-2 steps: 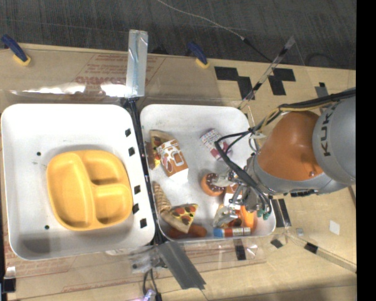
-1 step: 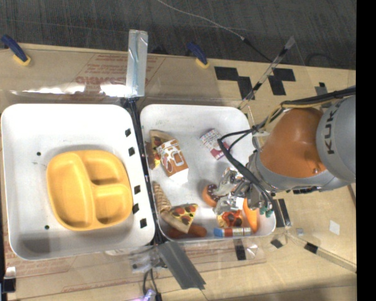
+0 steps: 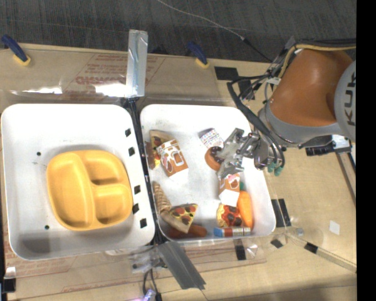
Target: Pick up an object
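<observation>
Reaching into the right bin [image 3: 175,115] from its right wall, the end effector [image 3: 233,158] hangs low among the toy food; whether its grip is apart or together I cannot tell, the metal blurring into the clutter. A brown doughnut-like piece [image 3: 212,158] sits just beside it, an orange carrot [image 3: 245,208] nearer the bin's front right corner. This looks like the approach step; next it must settle over one piece and close. The yellow divided tray [image 3: 88,188] fills the left bin [image 3: 19,121].
</observation>
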Action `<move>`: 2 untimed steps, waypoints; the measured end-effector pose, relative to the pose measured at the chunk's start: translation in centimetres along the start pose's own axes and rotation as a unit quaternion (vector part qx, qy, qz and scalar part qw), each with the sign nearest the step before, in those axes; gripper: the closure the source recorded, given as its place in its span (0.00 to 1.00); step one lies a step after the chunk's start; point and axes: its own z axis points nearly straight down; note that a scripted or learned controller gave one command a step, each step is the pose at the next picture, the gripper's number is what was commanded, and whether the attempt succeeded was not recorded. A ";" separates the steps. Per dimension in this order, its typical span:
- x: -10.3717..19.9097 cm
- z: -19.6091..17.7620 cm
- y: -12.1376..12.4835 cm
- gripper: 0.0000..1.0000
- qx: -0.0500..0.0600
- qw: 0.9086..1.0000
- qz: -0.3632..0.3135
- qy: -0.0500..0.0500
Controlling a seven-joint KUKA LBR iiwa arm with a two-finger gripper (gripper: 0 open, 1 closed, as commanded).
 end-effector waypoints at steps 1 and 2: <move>0.3 8.8 -2.2 1.00 0.002 0.993 0.120 0.010; -3.5 2.5 1.7 1.00 0.002 0.983 0.183 0.005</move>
